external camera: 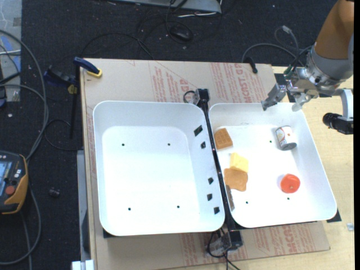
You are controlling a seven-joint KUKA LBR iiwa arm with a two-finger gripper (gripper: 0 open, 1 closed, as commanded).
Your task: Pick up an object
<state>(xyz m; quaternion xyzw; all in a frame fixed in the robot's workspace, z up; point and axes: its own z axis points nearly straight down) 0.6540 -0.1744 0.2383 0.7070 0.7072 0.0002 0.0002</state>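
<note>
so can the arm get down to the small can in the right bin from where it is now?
Probably yes. The tool sits above the right bin's far rim, and the can lies just below it on open floor, apart from the orange disc and the food pieces.

Two white bins [152,117] side by side on brown cardboard sheet [169,75] covering bench. Blue-and-yellow clamp [87,66] at sheet's far left corner. Black cables [140,32] on dark floor beyond far edge. Orange-cased handheld device [11,181] on floor, left.
</note>
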